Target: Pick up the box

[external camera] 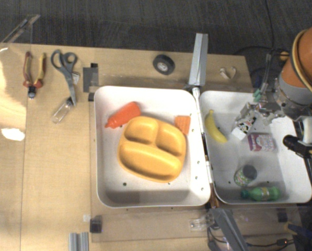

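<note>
Camera view: flat purple box [261, 141], smooth white bin [294, 192].

Wooden bench [41, 166], dark carpet [119, 9] beyond.
Scissors [67, 72], pliers [33, 72] and a tape roll [164, 64] lie along the back edge; glare brightens the left.

1. This is a robot lab or a workshop: a light wooden bench [46, 166] carries two shallow white plastic bins [101, 156].
2. At the upper left lie red-handled pliers [31, 73] and grey-handled scissors [67, 72].
3. A black tape roll [164, 64] lies at the top centre.
</note>
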{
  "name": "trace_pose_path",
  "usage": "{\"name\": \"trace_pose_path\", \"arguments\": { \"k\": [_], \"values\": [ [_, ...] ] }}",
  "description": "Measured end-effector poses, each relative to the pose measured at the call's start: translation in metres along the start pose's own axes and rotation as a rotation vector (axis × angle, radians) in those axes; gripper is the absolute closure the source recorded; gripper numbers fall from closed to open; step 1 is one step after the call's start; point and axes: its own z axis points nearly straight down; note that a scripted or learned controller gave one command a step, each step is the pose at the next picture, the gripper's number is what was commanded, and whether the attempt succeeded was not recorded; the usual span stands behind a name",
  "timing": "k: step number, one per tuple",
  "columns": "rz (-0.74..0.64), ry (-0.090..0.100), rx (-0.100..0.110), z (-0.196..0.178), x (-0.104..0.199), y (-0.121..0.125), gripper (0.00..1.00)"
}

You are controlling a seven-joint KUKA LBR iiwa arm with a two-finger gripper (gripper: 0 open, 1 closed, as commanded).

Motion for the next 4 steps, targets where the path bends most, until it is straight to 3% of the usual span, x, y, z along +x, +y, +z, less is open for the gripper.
{"name": "trace_pose_path", "arguments": {
  "k": [1,2,3,4],
  "values": [
    [-0.086,-0.008,-0.021,0.09,-0.052,-0.01,0.0],
    [-0.121,-0.012,-0.035,0.094,-0.063,-0.022,0.0],
    [-0.106,-0.009,-0.028,0.095,-0.064,-0.018,0.0],
    [-0.132,-0.014,-0.036,0.094,-0.064,-0.028,0.0]
  ]
}}
